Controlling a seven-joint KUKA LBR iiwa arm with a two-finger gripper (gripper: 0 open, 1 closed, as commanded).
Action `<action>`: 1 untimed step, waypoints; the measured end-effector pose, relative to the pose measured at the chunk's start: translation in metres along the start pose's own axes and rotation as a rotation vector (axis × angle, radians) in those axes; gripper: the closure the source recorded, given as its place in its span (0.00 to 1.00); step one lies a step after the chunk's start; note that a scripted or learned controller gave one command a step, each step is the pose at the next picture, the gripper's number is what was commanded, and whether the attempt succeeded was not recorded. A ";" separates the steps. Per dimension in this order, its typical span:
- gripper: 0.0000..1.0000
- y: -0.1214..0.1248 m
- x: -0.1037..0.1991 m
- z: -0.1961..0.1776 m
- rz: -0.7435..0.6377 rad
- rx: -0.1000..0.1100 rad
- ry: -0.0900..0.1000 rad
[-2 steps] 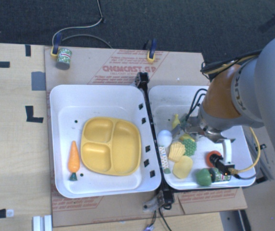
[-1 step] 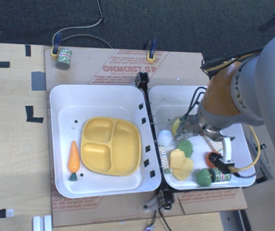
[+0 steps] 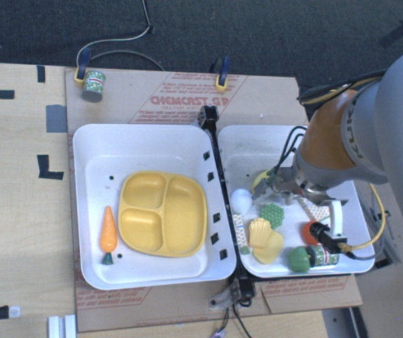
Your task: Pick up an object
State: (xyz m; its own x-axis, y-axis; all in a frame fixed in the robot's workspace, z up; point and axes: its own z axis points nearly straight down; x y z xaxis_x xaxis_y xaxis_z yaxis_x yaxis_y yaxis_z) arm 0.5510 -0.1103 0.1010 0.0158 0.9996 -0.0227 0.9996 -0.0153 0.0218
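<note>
The gripper [image 3: 280, 186] is hovering low in the right bin [image 3: 249, 141]; its opening cannot be told. A green object [image 3: 273, 215] is lying just near of it, a white ball [image 3: 241, 201] to its left.

Arm bent down from the right, wrist low.

The grey arm [image 3: 392, 118] enters from the right edge as a broad grey link, then turns into the orange band [image 3: 326, 141] above the wrist. Below the band the wrist angles down and to the left, ending in the gripper [image 3: 280, 185], which sits low and dark under the wrist. A thin black cable runs along the wrist's left side.
</note>
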 end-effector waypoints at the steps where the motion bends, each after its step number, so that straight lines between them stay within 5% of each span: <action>1: 0.00 0.009 0.000 0.013 -0.006 0.008 0.002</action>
State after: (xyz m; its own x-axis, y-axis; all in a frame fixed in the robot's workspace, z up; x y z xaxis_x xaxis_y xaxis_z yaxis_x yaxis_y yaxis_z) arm 0.5602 -0.1112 0.0880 0.0099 0.9997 -0.0204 0.9999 -0.0096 0.0140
